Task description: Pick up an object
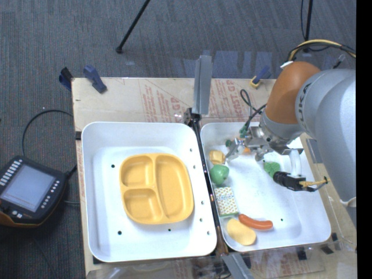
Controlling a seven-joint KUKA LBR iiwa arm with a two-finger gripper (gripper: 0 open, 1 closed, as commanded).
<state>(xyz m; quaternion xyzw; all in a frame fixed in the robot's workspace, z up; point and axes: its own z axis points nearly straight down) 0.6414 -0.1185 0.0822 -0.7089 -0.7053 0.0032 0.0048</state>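
Note:
My gripper (245,148) hangs low over the back left part of the right bin (302,214). Its two fingers stand apart, so it is open. A small orange thing (247,150) shows between them, and I cannot tell whether they touch it. Just left of the gripper lies a small yellow block (217,156), with a green ball (219,174) in front of it. A green lump (271,168) sits to the gripper's right. Nearer the front lie a green patterned packet (226,200), a red sausage (256,222) and a pale yellow disc (240,232).
The left bin (99,214) holds a yellow divided plate (156,188). A grey upright post (202,89) stands behind the gap between the bins. The arm's bulky grey body (331,121) overhangs the right bin's back right corner.

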